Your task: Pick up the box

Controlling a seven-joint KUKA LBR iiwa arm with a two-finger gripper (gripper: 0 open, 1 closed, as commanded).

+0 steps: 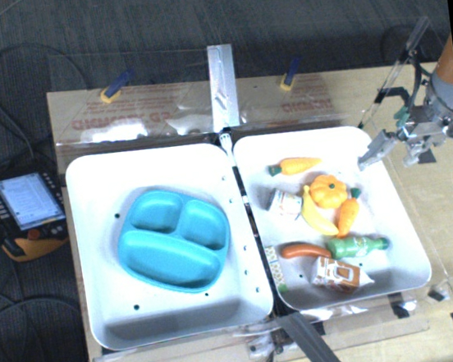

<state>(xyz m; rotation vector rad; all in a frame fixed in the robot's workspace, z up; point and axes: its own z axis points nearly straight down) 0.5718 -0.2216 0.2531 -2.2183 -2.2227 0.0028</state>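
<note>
Box (336,274) open above; green bottle (357,245) and sausage (303,250) crowd behind.

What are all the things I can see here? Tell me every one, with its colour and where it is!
shallow white bins: two, white, side by side on the bench
blue divided plastic tray: one, blue, in the left bin
orange toy carrots: two, orange, in the right bin, one at the top, one by the pumpkin
small orange toy pumpkin: one, orange, middle of the right bin
yellow toy banana: one, yellow, under the pumpkin
green toy bottle: one, green, lower right bin
brown toy sausage: one, reddish brown, left of the bottle
small brown and white box: one, bottom of the right bin
handheld control pendant: one, black and orange, left of the bench
gripper: one, grey, above the right bin's right edge
</note>
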